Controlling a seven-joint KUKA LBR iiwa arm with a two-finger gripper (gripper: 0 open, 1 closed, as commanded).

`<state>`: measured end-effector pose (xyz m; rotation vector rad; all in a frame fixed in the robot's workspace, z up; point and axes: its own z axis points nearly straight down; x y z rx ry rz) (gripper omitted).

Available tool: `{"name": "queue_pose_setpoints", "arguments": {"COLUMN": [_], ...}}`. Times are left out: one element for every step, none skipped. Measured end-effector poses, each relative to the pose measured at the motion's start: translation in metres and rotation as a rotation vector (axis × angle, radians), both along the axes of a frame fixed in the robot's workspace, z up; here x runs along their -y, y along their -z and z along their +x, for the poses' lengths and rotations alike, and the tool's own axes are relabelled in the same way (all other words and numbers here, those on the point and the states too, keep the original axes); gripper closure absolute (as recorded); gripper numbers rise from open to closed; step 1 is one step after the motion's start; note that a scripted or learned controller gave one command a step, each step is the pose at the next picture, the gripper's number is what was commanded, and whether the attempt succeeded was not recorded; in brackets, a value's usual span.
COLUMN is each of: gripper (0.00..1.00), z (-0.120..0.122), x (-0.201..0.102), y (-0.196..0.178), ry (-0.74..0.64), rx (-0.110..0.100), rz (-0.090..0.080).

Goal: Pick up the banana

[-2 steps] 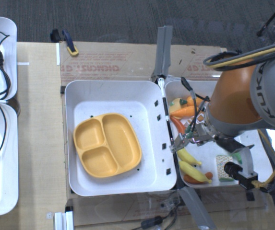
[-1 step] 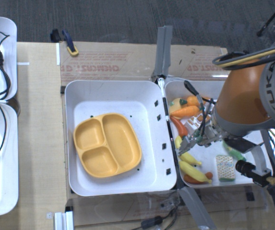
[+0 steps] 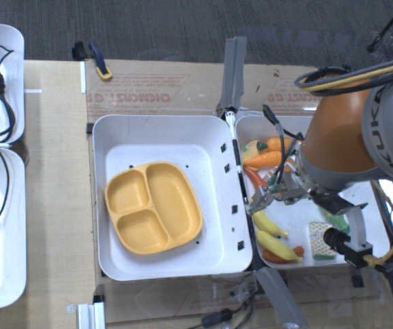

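Banana (image 3: 269,225) lies just below the claw (image 3: 273,196) in the right bin (image 3: 367,266), a second banana (image 3: 278,245) beyond it. Probably a light, smooth, stiff plastic toy, it is best pinched across its middle. Whether the claw is open cannot be told.

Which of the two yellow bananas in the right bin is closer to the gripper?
The upper banana, lying just below the gripper. The other banana lies further toward the bin's front edge, beside a red item.
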<state>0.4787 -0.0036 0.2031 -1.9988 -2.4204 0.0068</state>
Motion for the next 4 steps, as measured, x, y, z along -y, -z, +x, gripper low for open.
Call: {"name": "queue_pose_setpoints", "arguments": {"gripper": [0.00,0.00,0.00,0.00], "z": [-0.001,-0.003,0.049,-0.002], "x": [0.067,0.101,0.199,0.142], "y": [0.015,0.096,0.082,0.101], "ry": [-0.022,-0.078,-0.032,-0.182], "rx": [-0.002,-0.003,0.000,-0.002], "rz": [0.001,0.003,0.001,0.005]}}
